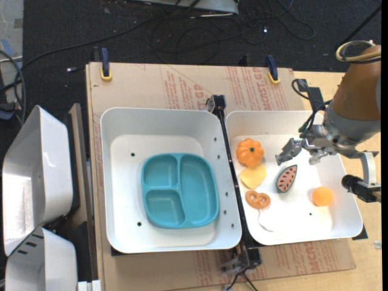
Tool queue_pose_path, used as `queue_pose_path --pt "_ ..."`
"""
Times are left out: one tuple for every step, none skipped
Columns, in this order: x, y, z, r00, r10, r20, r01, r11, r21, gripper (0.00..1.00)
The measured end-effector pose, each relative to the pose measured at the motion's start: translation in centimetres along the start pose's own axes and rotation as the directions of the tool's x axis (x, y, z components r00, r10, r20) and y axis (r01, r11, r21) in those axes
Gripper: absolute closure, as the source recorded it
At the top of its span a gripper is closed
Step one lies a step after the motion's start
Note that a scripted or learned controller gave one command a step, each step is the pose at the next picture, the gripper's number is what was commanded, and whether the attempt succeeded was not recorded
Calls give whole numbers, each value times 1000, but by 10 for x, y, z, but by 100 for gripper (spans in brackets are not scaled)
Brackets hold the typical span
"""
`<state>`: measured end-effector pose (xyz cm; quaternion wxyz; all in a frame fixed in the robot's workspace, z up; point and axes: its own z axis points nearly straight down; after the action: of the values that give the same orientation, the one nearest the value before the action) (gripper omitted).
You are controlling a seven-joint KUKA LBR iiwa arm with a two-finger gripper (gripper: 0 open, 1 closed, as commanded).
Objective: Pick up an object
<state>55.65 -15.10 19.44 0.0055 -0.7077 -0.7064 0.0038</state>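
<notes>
The left white bin (115, 180) holds a teal plastic divided tray (179, 190). In the right white bin (345, 223) lie a small orange pumpkin (250, 152), a pale yellow wedge (253, 176), a brown pretzel (257, 199), a watermelon slice (286, 179) and an orange ball (322, 196). The gripper (291, 150) hovers just above and beside the slice, whose long axis runs steeply, tilted toward upper right. Its grasp state I cannot tell.

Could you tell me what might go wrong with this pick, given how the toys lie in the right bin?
The gripper hangs just above the flat watermelon-slice toy; a piece that thin may slip from a pinch. The orange pumpkin toy, yellow wedge and pretzel-shaped piece crowd together near the right white bin's left wall, so fingers could nudge neighbours there.
</notes>
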Motion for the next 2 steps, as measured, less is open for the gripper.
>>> queue_pose_path --pt "0 3 -7 1000 -3 2 3 1000 -13 0" --pt "-3 13 46 1000 -1 2 1 1000 -9 0"
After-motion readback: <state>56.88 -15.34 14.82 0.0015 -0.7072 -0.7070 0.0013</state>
